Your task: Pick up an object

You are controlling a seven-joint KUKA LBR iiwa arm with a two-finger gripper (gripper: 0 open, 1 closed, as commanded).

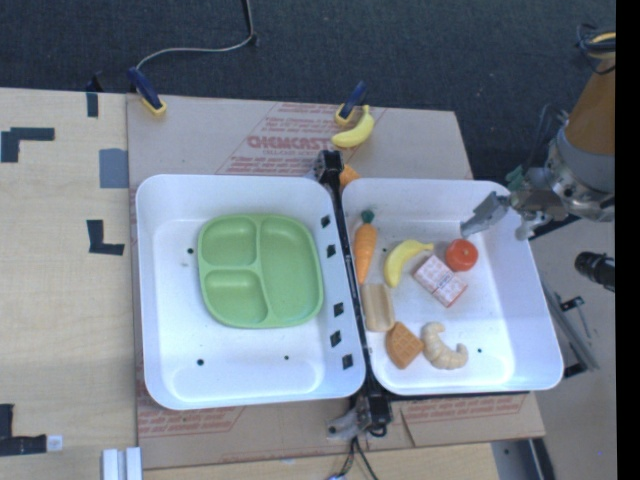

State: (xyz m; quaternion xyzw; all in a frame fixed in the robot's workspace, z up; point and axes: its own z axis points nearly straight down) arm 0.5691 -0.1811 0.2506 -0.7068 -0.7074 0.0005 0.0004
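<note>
The right bin (520, 308) holds several toy foods: a carrot (364, 249), a banana (404, 259), a red tomato (461, 255), a pink and white box (440, 280), a tan bread stick (377, 307), an orange waffle piece (404, 345) and a pale croissant (445, 348). My gripper (506, 219) hangs over the bin's upper right corner, just above and to the right of the tomato. Its two fingers stand apart, open, with nothing between them.
The left bin (165, 268) holds a green divided plate (260, 270). A black divider with clips (340, 268) runs between the bins. A yellow clamp (353, 128) sits on the cardboard behind them, and a small orange piece (347, 176) lies at the divider's top.
</note>
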